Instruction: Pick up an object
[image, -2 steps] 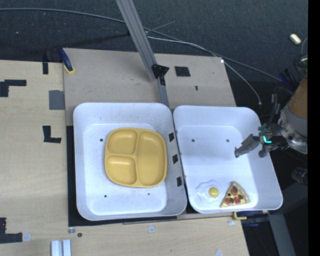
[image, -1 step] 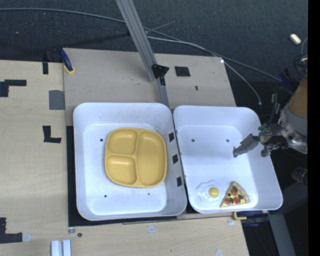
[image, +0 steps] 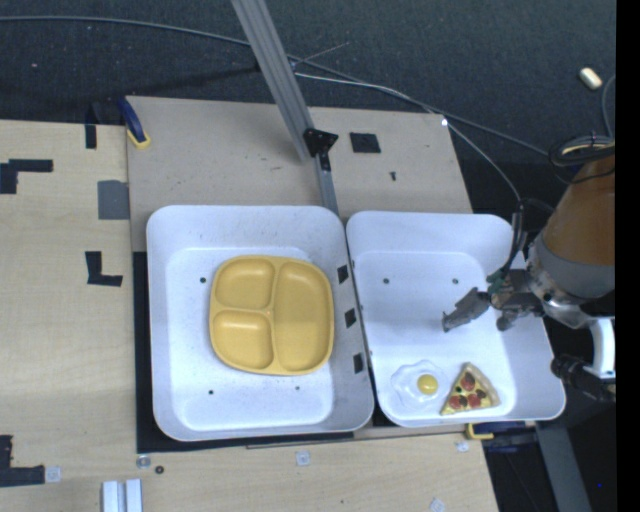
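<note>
Tan bench (image: 250, 150), 2 white bins (image: 250, 225), dark carpet (image: 450, 50) w/ cables behind

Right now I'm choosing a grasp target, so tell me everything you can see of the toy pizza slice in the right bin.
The small triangular toy pizza slice lies flat on the floor of the right shallow white bin, near its front edge. It has a tan crust rim, red topping with darker and greenish spots, and looks like moulded plastic. Its tip points toward the bin's back. A white fried-egg toy with a yellow yolk lies close on its left; whether they touch is unclear.
</note>
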